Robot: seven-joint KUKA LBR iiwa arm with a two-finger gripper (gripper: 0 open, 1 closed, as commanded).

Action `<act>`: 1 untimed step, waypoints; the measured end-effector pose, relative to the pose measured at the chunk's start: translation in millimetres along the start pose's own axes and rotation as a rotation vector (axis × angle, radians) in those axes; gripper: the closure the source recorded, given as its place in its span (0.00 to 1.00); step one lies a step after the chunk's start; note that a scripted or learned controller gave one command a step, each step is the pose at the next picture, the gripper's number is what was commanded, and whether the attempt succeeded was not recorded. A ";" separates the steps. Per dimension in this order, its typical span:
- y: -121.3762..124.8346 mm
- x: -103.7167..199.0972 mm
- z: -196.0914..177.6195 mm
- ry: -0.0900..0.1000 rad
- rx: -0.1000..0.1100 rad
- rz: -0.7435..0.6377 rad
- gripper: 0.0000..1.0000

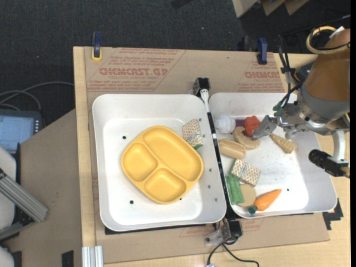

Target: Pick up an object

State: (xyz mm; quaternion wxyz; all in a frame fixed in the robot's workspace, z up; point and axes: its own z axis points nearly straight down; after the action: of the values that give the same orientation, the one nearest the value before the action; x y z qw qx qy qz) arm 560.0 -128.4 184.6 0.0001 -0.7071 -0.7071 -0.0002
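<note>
My gripper (268, 127) hangs over the back of the right bin (320, 196), reaching in from the right under the grey and orange arm (329, 77). Its tip is right beside a red object (252, 122) and above a tan round piece (245, 138). Close by lie a white object (225, 125), a bread roll (231, 148) and a tan cone (284, 144). Nearer the front are a patterned packet (246, 173), a green piece (236, 191) and an orange carrot (267, 199). Nothing is seen held in the gripper.
The left bin (108, 149) holds a yellow divided plate (161, 163) and a second patterned packet (192, 131) by its right wall. A black part (326, 161) of the arm juts over the right bin's right side. Cardboard (139, 68) covers the bench behind the bins.
</note>
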 end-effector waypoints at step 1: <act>44.0 16.3 103.7 0.001 0.001 -0.003 0.00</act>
State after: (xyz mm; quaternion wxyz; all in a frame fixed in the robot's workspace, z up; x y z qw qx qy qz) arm 604.0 -112.1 80.9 0.0009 -0.7061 -0.7081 0.0000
